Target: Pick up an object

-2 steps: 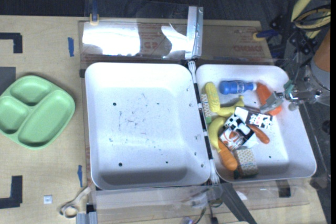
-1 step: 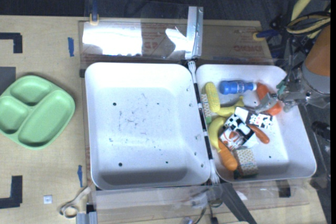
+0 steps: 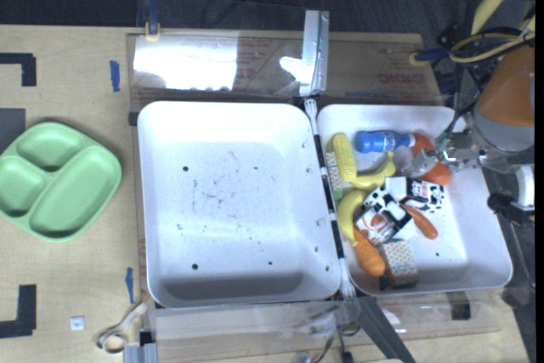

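Observation:
The right white bin (image 3: 484, 255) holds a pile of small objects. A blue bottle (image 3: 382, 140) lies at its back, with a yellow banana-shaped toy (image 3: 353, 164) beside it and a second yellow piece (image 3: 349, 205) below. An orange carrot (image 3: 368, 256), a black-and-white checkered item (image 3: 387, 200), a red-orange piece (image 3: 423, 222) and a brown speckled block (image 3: 400, 262) lie toward the front. My gripper (image 3: 444, 152) hangs over the bin's back right part, close to an orange object (image 3: 435, 172) and the bottle's cap end. The arm's orange band (image 3: 512, 91) is above it.
The left white bin (image 3: 225, 191) sits beside the right one, with a raised rim between them. A green divided plate (image 3: 56, 179) rests on the bench at far left. A clear plastic panel (image 3: 229, 55) stands behind the left bin. Cables and stands crowd the back right.

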